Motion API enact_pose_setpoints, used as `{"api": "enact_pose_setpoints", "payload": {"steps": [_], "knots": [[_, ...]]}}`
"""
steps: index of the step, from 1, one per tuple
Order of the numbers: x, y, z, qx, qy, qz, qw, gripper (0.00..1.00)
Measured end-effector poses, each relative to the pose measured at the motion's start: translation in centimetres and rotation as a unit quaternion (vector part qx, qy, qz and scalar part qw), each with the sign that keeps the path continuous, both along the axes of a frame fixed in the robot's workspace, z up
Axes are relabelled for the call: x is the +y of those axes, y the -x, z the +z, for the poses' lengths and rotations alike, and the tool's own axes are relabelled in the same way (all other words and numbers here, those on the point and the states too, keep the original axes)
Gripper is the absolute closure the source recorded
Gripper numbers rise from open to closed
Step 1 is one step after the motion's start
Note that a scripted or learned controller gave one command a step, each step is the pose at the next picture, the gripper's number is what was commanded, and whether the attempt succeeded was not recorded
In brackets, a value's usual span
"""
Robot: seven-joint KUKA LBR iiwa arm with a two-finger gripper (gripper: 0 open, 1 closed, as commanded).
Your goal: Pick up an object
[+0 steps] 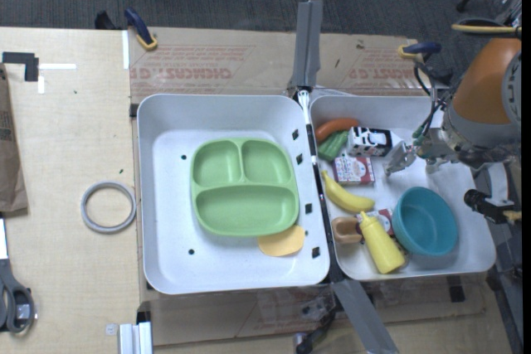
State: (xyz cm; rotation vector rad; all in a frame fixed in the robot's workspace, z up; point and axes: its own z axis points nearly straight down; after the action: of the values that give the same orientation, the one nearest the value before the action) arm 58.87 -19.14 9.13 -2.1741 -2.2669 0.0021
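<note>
The right bin (473,261) holds a banana (346,194), a yellow squeeze bottle (379,244), a blue bowl (425,220), a red and white carton (354,170), an orange sausage-shaped toy (336,128), a green piece (332,145), a black and white item (368,140) and a small brown cup (343,230). My gripper (401,161) hangs over the bin's middle, just above the blue bowl's far rim and right of the carton. Nothing shows held in it.
The left bin (162,178) carries a green divided plate (245,186) with a flat yellow-orange piece (282,242) at its near edge. A grey ring (109,206) lies on the bench to the left. The arm's orange band (489,83) stands over the right bin's far right.
</note>
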Motion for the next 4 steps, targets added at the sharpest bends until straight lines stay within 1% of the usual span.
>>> {"api": "enact_pose_setpoints", "payload": {"steps": [1, 2, 3, 4], "knots": [[2.5, 6.4, 0.0, 0.000, -0.0003, 0.037, 0.9993, 0.00], [2.4, 6.4, 1.0, -0.001, -0.0003, 0.035, 0.9994, 1.00], [2.4, 6.4, 1.0, -0.001, -0.0002, 0.036, 0.9994, 0.00], [-1.2, 7.9, 0.3, -0.006, 0.0002, -0.043, 0.9991, 0.00]]}}
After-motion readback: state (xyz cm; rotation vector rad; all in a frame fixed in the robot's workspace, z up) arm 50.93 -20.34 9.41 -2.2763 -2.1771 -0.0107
